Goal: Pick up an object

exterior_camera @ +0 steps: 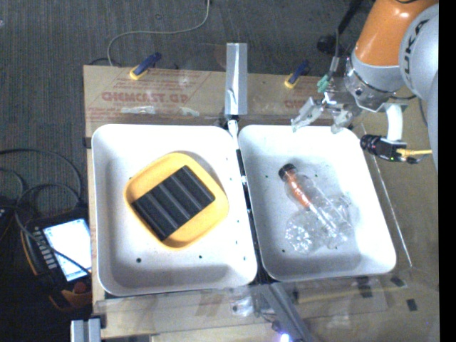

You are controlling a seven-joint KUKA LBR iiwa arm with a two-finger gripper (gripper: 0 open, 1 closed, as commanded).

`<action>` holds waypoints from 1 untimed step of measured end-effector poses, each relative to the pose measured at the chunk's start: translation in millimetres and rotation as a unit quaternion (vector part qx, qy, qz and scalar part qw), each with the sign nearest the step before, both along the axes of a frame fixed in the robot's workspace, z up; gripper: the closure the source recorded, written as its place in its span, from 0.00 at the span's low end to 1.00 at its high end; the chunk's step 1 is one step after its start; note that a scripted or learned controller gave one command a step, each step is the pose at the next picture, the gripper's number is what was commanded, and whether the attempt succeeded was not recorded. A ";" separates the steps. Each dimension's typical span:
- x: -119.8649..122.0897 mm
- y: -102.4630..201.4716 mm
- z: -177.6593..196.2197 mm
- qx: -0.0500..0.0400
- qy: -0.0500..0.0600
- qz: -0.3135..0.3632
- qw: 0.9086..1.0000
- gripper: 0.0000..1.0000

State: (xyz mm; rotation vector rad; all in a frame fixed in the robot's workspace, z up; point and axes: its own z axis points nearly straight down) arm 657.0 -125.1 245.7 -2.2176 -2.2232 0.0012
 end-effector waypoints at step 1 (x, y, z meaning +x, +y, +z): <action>-27.3 14.2 -145.6 0.001 -0.001 0.054 0.999 0.00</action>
